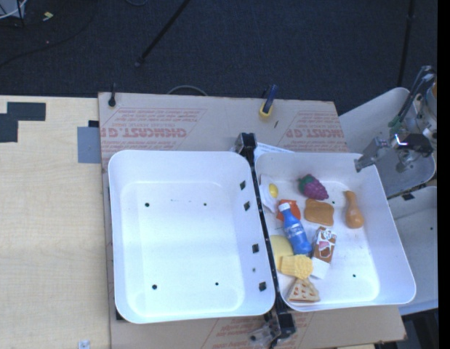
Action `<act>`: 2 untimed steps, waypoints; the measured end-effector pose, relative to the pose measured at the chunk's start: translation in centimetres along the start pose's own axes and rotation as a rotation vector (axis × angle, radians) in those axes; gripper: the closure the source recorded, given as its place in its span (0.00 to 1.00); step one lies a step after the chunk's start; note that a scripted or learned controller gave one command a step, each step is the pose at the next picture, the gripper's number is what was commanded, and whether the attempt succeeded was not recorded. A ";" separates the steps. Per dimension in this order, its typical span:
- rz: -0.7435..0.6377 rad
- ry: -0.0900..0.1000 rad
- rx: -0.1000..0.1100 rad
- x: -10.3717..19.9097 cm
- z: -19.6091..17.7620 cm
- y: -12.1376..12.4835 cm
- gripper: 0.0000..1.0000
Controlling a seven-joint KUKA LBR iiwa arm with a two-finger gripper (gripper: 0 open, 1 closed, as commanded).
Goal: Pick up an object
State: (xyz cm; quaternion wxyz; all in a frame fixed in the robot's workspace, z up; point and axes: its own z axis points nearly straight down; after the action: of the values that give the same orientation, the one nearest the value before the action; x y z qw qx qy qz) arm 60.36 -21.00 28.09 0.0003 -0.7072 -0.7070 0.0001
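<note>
End effector [399, 145] hangs by right white bin's [399, 264] edge, finger state unclear; blue plastic bottle [295, 231] looks light, rigid, slippery, best pinched mid-body across its width.

Beyond the pale wooden bench [43, 231] lies a dark carpeted floor [232, 35], with black cables [35, 31] trailing across it.

The grey metal KUKA arm [421, 115] enters at the right edge of the camera view, showing just its lower links and wrist hardware. Its two-finger gripper [370, 160] reaches leftward and slightly down from the wrist, its dark grey tip raised at the upper right. The view is too small and blurred to tell more about the tip.
</note>
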 end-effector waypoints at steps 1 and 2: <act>-0.002 0.000 -0.001 0.0 -1.0 0.0 1.00; -0.005 0.006 0.011 7.4 8.3 -0.9 1.00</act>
State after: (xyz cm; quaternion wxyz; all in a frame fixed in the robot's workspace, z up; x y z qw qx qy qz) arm 59.48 -13.62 19.84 0.0062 -0.7054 -0.7088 0.0019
